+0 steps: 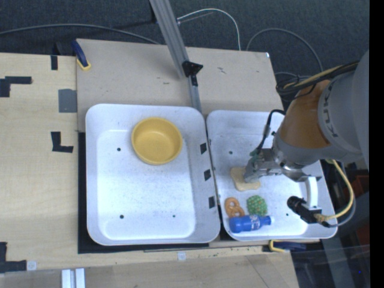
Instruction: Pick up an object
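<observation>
In the right bin (pixel 237 131), my gripper (pixel 251 173) is down on a pale tan, flat object (pixel 240 179) lying mid-bin. The gripper's tip overlaps that object's right part. Just below it lie a green bumpy ball (pixel 257 205), an orange pretzel-shaped piece (pixel 234 207) and a blue bottle (pixel 249 223) on its side near the front wall. A yellow bowl (pixel 156 140) sits upright in the left bin (pixel 108 179), toward its back.
The grey arm with its orange band (pixel 306 122) reaches in from the right over the right bin's edge. A black cable loops near the wrist. A grey pole (pixel 171 32) slants down to the bins' divider at the back.
</observation>
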`<state>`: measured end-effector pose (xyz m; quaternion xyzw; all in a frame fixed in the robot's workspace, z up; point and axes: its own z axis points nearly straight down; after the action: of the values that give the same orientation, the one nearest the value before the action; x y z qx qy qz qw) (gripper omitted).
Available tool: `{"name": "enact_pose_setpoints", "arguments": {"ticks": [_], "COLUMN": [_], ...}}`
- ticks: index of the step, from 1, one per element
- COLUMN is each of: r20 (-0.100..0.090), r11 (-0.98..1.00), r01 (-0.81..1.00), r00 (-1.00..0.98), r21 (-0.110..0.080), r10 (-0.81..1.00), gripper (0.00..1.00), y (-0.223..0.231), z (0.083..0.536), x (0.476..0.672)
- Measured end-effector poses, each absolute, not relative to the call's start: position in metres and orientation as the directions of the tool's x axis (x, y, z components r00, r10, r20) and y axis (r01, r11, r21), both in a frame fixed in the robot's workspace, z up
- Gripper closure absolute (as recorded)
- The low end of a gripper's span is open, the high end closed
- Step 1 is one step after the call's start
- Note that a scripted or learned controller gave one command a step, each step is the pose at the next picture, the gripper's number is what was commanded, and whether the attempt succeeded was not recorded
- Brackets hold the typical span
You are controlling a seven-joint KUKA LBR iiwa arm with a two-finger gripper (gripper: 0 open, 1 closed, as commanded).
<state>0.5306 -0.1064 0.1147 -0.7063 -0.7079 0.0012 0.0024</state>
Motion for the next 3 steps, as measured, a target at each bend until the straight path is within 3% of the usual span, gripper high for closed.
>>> {"name": "enact_pose_setpoints", "arguments": {"ticks": [2,3], "r20": [-0.001,0.000], "r11": [0.002,0.001], "r01": [1.000,1.000], "r00": [-0.002,-0.001], "r21": [0.005,0.001], "r10": [1.000,1.000], "gripper": [1.00,1.00], "y": [-0.109,-0.109], "z": [0.220,0.236], "x": [0.529,0.529]}}
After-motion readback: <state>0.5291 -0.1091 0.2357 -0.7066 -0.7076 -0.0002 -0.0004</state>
